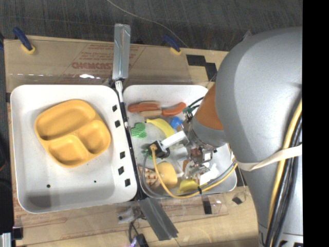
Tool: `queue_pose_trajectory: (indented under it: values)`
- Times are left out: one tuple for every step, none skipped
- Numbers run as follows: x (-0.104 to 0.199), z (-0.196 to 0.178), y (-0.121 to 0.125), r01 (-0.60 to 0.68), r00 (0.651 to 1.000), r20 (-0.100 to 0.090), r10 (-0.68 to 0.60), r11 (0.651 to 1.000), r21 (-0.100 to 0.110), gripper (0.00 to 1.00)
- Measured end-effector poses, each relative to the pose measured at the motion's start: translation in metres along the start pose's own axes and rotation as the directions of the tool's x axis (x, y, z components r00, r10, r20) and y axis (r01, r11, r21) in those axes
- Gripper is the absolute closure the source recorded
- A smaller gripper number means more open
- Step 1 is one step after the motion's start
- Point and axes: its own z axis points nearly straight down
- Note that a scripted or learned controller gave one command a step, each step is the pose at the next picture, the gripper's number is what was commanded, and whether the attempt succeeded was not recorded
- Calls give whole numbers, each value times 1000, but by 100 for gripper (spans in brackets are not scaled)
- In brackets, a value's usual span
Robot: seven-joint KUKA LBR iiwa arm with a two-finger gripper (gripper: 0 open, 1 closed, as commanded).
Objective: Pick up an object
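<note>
The right bin (169,92) holds several toy foods: a sausage (144,106), an orange carrot-like piece (174,109), a banana (160,126), a green piece (138,131), a blue piece (176,122), a pale yellow lemon-like piece (166,173) and a small yellow piece (187,186). My gripper (198,163) hangs low over the bin's right half, just right of the lemon-like piece and above the small yellow piece. Cables and the wrist hide its tips. The left bin (23,153) carries a yellow divided tray (73,131).
The grey arm (262,102) with its orange band (208,115) covers the right bin's right side. A divider with black clips (121,138) runs between the bins. A metal bar (121,50) stands behind them. A yellow cable (216,181) loops over the bin's front.
</note>
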Motion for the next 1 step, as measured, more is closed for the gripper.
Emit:
queue_pose_trajectory:
  values:
    - [2, -2, 0, 2, 1000, -5, -2, 1000, -1, 0]
